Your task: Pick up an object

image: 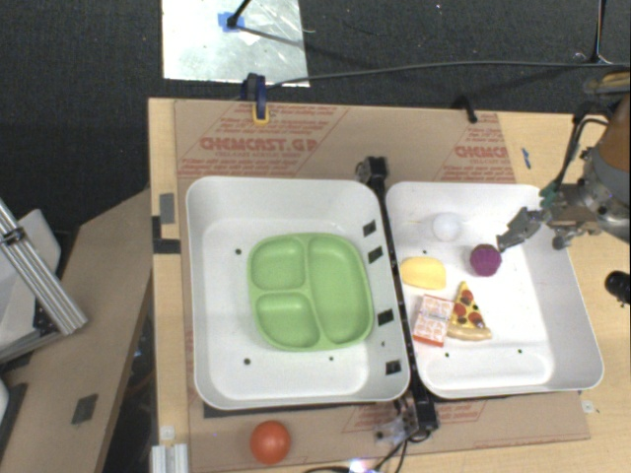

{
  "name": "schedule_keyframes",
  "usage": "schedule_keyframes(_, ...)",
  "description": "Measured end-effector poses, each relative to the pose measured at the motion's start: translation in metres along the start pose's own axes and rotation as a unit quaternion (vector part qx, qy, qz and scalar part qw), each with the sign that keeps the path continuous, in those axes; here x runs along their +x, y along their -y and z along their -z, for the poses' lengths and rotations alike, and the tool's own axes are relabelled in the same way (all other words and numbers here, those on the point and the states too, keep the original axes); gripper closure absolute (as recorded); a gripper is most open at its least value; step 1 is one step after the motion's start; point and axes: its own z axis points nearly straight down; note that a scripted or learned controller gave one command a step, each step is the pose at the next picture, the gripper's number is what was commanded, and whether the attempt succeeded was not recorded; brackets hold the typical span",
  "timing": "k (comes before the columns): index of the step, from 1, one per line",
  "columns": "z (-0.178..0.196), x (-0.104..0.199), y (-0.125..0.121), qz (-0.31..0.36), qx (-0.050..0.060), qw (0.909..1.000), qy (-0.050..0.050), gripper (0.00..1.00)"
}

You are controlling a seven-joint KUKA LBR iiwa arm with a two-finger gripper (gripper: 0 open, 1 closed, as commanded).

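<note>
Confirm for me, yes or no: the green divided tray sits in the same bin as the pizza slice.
No. The green tray lies in the left bin, while the pizza slice lies in the right bin.

Even, bright overhead light flooding scene; white bins (296,200) sitting near overexposure, inner walls washing out. White ball (447,227) blending into bin floor at 2 o'clock. Shadows staying soft and short under purple ball (484,259). Foil sheet (235,28) at 11 o'clock giving dull glare. Dark backdrop (444,18) absorbing light. Overall focus slightly soft, arm (596,190) at 3 o'clock blurring.
</note>
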Motion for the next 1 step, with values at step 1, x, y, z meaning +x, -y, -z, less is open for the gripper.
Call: schedule_keyframes(1,0.0054,0.0002,-0.0020,0.001,-0.005,1.0000,0.001,0.00)
